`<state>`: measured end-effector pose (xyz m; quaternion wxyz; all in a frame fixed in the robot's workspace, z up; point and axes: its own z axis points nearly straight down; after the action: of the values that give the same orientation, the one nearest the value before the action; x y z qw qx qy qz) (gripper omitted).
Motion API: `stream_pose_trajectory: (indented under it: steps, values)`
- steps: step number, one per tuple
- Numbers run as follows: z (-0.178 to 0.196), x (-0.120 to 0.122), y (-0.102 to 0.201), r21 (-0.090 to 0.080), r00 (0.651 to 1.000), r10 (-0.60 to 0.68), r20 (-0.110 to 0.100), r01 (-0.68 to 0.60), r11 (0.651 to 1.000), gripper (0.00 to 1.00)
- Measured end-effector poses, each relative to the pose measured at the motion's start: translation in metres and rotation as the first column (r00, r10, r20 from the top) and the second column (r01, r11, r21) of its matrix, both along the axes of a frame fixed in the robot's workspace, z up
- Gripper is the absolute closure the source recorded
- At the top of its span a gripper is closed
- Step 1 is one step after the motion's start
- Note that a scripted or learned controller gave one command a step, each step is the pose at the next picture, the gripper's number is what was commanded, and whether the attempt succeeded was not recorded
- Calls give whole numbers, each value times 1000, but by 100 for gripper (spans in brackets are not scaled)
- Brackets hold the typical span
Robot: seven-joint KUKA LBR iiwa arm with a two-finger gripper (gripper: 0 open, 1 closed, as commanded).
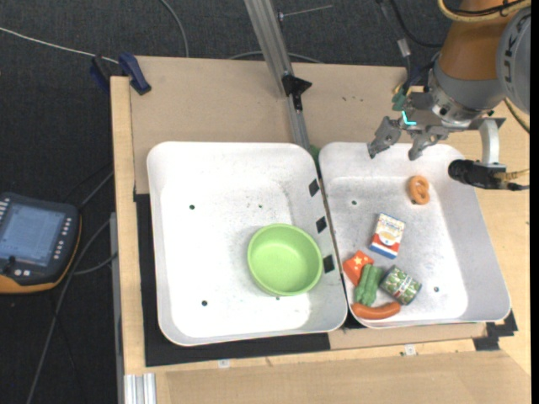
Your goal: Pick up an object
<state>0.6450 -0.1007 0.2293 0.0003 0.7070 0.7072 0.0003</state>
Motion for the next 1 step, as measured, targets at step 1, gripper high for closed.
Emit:
stream_pose_trajectory:
  steps: [1]
  values:
    - [0,0,0,0,1000,0,0,0,1000,0]
